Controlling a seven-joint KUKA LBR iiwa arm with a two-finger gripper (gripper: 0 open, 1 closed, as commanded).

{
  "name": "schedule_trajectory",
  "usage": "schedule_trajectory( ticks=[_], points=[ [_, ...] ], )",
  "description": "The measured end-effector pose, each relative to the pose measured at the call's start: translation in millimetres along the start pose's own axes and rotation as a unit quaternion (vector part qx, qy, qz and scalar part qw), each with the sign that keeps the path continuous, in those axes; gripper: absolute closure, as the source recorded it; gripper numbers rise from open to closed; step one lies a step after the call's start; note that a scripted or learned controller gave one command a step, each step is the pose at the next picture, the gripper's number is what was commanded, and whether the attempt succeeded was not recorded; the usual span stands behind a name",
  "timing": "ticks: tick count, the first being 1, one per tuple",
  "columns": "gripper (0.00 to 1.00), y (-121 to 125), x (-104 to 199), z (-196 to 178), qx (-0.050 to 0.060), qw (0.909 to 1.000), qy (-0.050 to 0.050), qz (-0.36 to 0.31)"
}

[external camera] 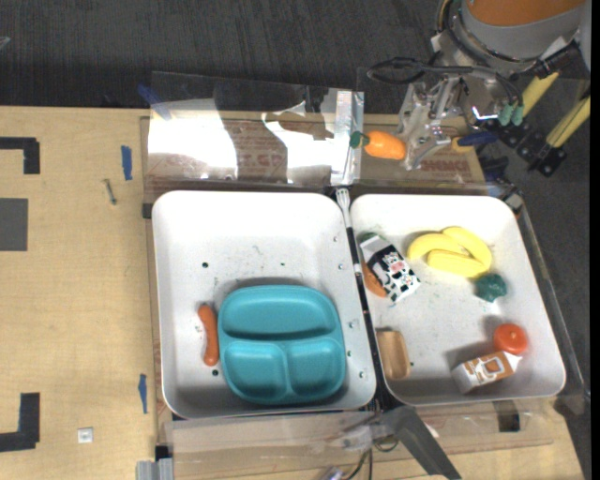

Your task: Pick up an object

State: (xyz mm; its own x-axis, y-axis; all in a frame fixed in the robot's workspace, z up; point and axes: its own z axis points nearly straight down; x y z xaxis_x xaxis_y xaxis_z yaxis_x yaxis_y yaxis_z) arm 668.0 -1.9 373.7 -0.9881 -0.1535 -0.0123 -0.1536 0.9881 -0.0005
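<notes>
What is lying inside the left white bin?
The left bin holds a teal divided tray and an orange sausage-like toy at its left edge. Anything beneath the tray is covered.

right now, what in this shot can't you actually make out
- Gripper, camera view: metal clutter hides its fingertips, so contact with the carrot beside it is unclear.
- Sausage: its right side is tucked behind the teal tray.
- Small carton: print too small to read.
- Arm: cut off by the top edge.
</notes>
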Motion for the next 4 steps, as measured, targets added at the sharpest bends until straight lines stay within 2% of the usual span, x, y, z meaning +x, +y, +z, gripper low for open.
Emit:
schedule_trajectory(
  ticks=[1,2,3,4],
  points=[
    [1.0,0.3,0.3,3.2,0.0,0.998,0.002,-0.064],
    [1.0,-8.8,1.1,-24.2,0.0,0.9943,0.0,-0.107],
    [1.0,-11.6,1.5,-31.8,0.0,0.9917,0.0,-0.129],
    [1.0,-20.5,40.7,-21.6,-0.001,0.9872,0.003,-0.16]
  ],
)
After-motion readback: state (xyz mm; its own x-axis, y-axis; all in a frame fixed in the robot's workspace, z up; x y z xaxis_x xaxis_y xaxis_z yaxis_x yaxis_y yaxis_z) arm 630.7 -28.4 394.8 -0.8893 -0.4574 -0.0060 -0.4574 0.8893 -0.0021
